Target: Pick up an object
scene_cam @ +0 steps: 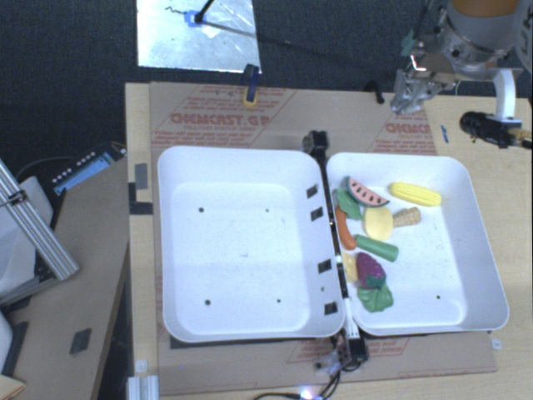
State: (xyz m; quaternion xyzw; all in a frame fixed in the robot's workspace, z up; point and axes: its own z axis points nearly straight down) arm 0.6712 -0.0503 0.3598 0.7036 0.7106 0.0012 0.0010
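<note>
Yellow plastic, by the look of it: a toy corn cob lies alone near the far edge of the right bin, clear of its neighbours and the easiest pick. Likely light, hollow, stiff and smooth, so it may roll or slip; best taken across the middle of its short axis. The rest sit clustered against the bin's left wall: watermelon slice, pale yellow round piece, tan cone-like piece, orange carrot, green pod, purple eggplant-like piece, green leafy piece. These touch or overlap; grasps there look crowded. The left bin adjoins it on the tabletop. The gripper hangs beyond the right bin's far side, well apart from the toys, carrying nothing; finger spread cannot be told.
</note>
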